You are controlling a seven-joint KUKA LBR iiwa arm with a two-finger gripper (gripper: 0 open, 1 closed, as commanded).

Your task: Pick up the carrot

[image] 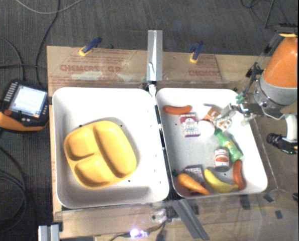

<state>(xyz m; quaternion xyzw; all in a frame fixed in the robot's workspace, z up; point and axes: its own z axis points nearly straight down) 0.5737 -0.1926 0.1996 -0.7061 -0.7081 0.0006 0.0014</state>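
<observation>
From the camera view above the desk [59,59], two white bins sit side by side. The left bin [64,104] holds a yellow divided plate [100,153]. The right bin [255,154] carries the clutter: the carrot [192,183] lies near its front edge, left of centre, its thick end toward the bin's front-left corner, just beside a banana [218,181] on its right and a small dark packet [193,170] behind it. A red sausage-shaped piece [237,174] lies by the front-right corner, another [178,109] near the back-left. A small carton [190,125], a green bottle [227,145] and a small can [221,158] sit between them. The arm, with its orange band [281,67], reaches in from the right, and the pincer [225,115] hangs over the back-right part of the right bin, well apart from the carrot. Whether it is released or clenched I cannot tell, since it blurs into the items beneath
</observation>
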